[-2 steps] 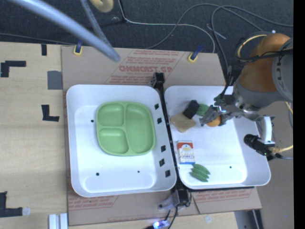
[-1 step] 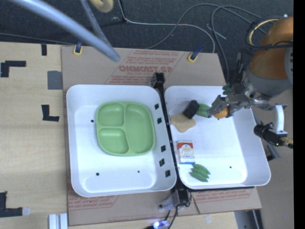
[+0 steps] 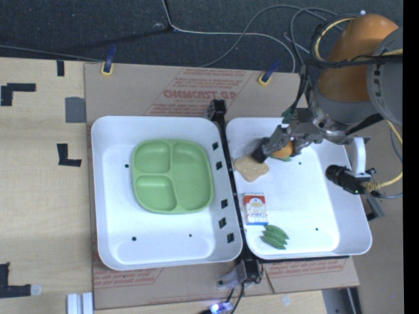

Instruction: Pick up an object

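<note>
Looking down, I log this:
Gripper (image 3: 280, 146): dark metal fingers closed on a small orange object (image 3: 283, 152), rounded and smooth, low over the right bin (image 3: 340, 241).
Beside it: a pale tan lump (image 3: 251, 169), flat and irregular, touching the gripper's lower-left tip.
Further down: a small red-and-white carton (image 3: 255, 209), boxy; just below it a glossy green pod (image 3: 275, 236).
Left bin (image 3: 105, 175): a matte green plate (image 3: 173, 176), rounded square, three compartments.
Bench: brown cardboard (image 3: 190, 90) under both white bins.
</note>
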`<action>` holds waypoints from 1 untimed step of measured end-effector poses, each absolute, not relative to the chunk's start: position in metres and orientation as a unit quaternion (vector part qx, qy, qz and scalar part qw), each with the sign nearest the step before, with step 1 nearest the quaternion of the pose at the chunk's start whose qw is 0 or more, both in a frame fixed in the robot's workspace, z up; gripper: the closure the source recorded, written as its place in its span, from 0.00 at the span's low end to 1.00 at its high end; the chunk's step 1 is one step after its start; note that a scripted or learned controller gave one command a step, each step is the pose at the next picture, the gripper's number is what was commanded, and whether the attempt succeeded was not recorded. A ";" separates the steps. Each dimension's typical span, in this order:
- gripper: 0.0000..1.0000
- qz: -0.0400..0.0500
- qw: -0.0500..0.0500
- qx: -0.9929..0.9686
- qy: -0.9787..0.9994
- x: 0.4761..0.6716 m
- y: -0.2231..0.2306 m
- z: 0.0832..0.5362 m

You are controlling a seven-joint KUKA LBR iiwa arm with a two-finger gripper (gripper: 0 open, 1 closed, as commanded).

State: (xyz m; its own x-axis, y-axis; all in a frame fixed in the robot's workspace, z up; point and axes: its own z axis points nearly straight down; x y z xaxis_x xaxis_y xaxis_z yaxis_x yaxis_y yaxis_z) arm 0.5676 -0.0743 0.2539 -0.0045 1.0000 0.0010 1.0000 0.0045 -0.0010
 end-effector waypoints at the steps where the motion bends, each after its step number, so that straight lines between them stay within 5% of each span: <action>1: 1.00 0.001 0.000 -0.706 -0.708 0.583 -0.029 0.240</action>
State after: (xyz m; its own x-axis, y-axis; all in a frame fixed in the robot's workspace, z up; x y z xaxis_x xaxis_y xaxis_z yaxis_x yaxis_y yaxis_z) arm 0.5831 -0.0286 0.2400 -0.0034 1.0000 -0.0012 1.0000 0.0034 -0.0014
